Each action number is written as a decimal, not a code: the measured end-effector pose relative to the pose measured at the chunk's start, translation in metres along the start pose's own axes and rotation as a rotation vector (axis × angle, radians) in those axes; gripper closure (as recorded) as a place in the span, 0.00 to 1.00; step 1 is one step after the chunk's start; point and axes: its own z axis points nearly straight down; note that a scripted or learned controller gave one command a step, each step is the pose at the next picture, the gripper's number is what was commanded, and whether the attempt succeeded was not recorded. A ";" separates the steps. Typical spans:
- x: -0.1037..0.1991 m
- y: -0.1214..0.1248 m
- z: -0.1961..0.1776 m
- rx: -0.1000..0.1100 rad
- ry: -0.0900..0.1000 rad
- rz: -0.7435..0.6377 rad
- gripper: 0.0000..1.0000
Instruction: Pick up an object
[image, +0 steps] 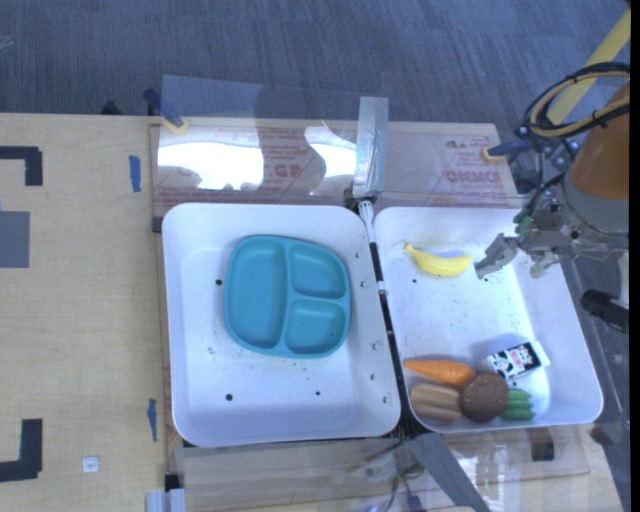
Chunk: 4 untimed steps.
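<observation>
2 bins (190, 330) touch edges; pincer (520, 255), fingers apart, hangs just beside banana (440, 262), holding nothing.

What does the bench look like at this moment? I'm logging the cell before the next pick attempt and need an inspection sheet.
Surface: two shallow white bins side by side, left bin and right bin, on a tan bench top.
Job's things: right bin holds a banana near its far edge; a carrot, a bread roll, a brown ball, a green item and a small black-and-white carton huddle at its near edge.
Clutter: a blue divided plate in the left bin.
Grippers: pincer hangs over the right bin, beside the banana, nothing between its fingers.
Cables: black and yellow cables loop above the arm.
Surroundings: blue tape marks on the bench top.
</observation>
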 end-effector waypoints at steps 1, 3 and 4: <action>-0.005 -0.055 -0.036 -0.002 -0.001 -0.024 0.00; 0.057 0.083 0.108 0.011 -0.001 -0.132 0.00; -0.010 0.083 0.093 0.008 -0.002 -0.349 0.00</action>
